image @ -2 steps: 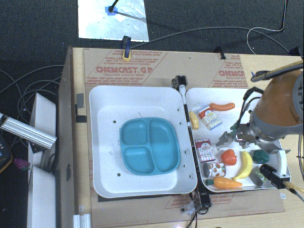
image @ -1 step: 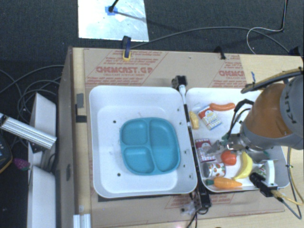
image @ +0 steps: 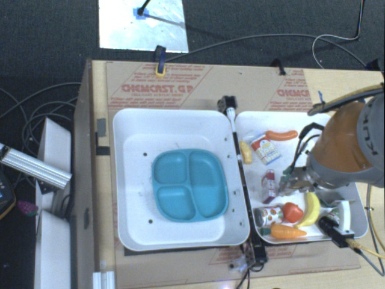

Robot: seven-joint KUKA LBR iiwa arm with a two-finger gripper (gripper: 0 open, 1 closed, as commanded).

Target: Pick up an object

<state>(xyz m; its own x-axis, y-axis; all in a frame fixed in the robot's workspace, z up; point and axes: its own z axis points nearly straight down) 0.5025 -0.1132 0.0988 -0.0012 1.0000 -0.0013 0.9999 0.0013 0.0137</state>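
"CHEMCAST GP" on the bench sheet (image: 157, 89)

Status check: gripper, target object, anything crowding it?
Gripper low in the right white bin, fingers unclear. Nearest: small dark red-capped bottle, not visibly held. Red tomato and yellow banana crowd close below.

Grey arm (image: 346, 146) reaching from right (orange band showing), pincer (image: 287, 179) lowered
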